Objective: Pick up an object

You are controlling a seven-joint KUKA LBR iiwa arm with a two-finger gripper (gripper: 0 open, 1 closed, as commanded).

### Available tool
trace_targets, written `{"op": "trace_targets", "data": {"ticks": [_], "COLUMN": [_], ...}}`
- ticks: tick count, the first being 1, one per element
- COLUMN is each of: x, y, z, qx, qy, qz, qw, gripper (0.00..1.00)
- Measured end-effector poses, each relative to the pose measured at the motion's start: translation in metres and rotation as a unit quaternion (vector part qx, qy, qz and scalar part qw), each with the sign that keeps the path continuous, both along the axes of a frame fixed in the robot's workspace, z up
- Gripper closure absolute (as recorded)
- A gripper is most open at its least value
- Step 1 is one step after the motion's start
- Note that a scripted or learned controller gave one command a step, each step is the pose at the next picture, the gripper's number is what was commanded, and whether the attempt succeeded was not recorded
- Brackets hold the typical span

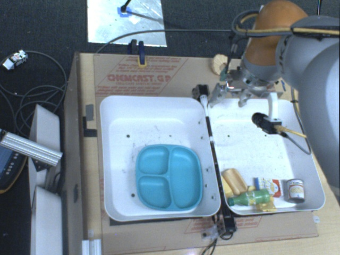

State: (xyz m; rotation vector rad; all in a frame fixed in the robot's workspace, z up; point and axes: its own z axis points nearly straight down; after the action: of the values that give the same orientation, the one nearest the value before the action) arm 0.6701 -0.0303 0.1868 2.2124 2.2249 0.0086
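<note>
Claw [234, 95] high at the far rim of the right bin [313, 193], nothing between its spread fingers

Pickable items lie well apart toward the near edge: green bottle [251, 197] on its side, long axis left-right, tin can [295, 190] right of it

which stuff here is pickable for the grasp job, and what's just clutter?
Job: gripper, over the right bin; in that bin a green bottle, tan block, small can, flat packet; blue tray in the left bin.

Clutter: foil sheet, floor cables.
</note>
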Motion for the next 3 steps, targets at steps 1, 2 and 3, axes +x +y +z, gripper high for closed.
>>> {"op": "trace_targets", "data": {"ticks": [1, 2, 3], "x": [-0.028, -0.028, -0.007], "y": [0.027, 0.027, 0.03], "z": [-0.002, 0.009, 0.004], "qx": [-0.0003, -0.0004, -0.0005], "qy": [0.002, 0.001, 0.002], "qz": [0.0, 0.001, 0.0], "qw": [1.0, 1.0, 1.0], "gripper": [0.0, 1.0, 1.0]}}
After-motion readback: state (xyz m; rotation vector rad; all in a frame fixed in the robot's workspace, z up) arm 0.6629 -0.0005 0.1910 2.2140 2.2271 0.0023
